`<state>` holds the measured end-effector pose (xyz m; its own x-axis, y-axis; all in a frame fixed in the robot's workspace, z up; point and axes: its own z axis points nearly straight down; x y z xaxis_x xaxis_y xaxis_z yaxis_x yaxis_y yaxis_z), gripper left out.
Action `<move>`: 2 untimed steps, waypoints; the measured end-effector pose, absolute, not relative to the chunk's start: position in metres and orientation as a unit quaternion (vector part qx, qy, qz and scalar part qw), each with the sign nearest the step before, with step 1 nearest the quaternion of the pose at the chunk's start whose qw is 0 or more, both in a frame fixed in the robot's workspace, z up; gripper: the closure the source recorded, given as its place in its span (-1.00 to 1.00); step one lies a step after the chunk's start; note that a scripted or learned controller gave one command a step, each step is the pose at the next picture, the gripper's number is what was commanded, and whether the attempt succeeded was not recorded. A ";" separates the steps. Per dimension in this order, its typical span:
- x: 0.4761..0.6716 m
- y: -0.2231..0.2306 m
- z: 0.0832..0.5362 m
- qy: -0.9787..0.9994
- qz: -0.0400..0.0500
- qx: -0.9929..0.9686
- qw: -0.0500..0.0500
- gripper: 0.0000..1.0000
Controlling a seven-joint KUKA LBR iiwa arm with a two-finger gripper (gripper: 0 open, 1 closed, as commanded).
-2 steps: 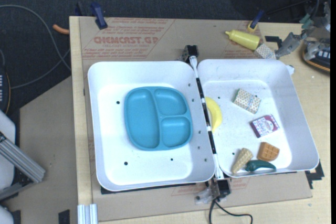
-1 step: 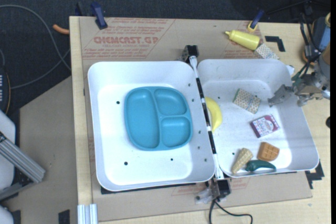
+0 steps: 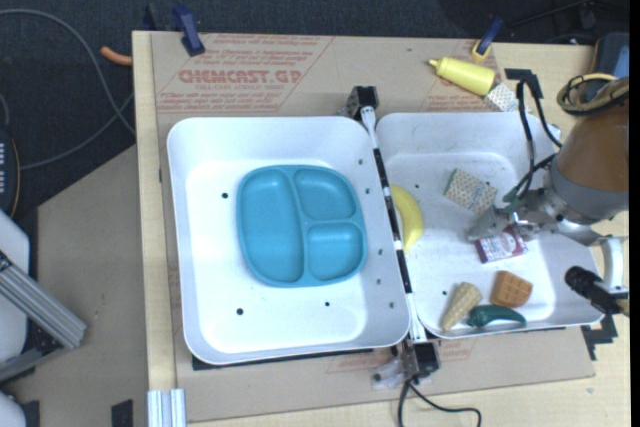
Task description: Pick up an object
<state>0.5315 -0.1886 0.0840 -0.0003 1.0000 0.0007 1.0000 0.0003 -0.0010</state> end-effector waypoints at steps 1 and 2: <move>0.532 -0.189 0.094 -0.707 -0.001 -0.707 -0.001 1.00; 0.559 -0.102 0.085 -0.707 0.000 -0.707 -0.001 1.00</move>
<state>0.5587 -0.1017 0.0855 0.0010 1.0000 -0.0014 1.0000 -0.0010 0.0009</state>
